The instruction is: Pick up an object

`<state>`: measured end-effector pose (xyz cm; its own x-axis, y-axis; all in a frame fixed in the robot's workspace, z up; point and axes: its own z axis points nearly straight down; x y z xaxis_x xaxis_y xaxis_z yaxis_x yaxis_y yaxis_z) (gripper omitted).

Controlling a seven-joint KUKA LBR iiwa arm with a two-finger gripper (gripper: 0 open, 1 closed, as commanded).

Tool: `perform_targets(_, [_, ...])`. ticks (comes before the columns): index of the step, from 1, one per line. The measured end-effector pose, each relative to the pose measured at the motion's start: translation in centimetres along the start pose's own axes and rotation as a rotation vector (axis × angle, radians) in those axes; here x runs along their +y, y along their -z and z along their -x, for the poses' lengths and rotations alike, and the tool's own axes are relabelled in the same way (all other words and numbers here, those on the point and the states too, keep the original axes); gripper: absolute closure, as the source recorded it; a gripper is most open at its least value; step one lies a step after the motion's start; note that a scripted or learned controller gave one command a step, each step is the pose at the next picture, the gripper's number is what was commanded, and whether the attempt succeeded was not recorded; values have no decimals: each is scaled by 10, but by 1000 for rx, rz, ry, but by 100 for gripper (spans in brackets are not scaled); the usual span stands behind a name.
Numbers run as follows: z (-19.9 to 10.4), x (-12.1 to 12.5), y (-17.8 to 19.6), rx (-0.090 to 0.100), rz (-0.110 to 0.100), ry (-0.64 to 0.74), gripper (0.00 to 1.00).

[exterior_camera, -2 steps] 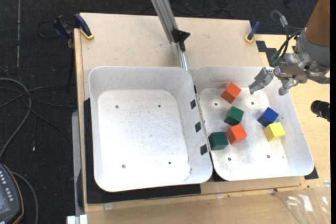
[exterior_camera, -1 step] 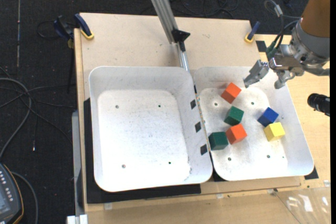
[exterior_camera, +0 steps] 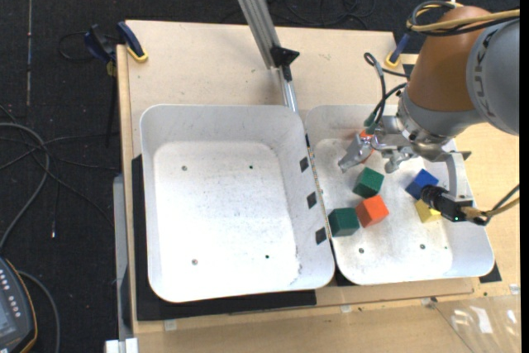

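Several small blocks lie in the right bin (exterior_camera: pixel 397 260): a green block (exterior_camera: pixel 369 181), an orange block (exterior_camera: pixel 374 210), a dark green block (exterior_camera: pixel 343 221), a blue block (exterior_camera: pixel 421 182) and a yellow block (exterior_camera: pixel 427 213). My gripper (exterior_camera: pixel 374 160) hangs over the upper middle of this bin, just above the green block. It is open, its fingers (exterior_camera: pixel 352 159) spread apart with nothing between them. The arm's orange band and grey wrist cover the bin's upper right corner.
The left bin (exterior_camera: pixel 165 136) lies beside the right one, with a raised rim between them. A slanted metal pole (exterior_camera: pixel 252 0) reaches down to the bins' shared top edge. Cables trail past the right bin's right side.
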<state>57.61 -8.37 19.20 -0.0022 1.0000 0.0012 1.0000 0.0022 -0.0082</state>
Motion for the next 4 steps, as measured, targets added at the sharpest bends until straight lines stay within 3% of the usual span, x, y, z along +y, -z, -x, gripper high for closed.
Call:
perform_targets(1, [25, -36, -99, -2, 9, -6, 0])
perform_targets(2, [24, -35, -86, -2, 11, -5, 100])
perform_targets(3, [-34, -24, 7, 0, 16, 5, 100])
perform_targets(4, [-118, -48, 42, 2, 9, 8, 100])
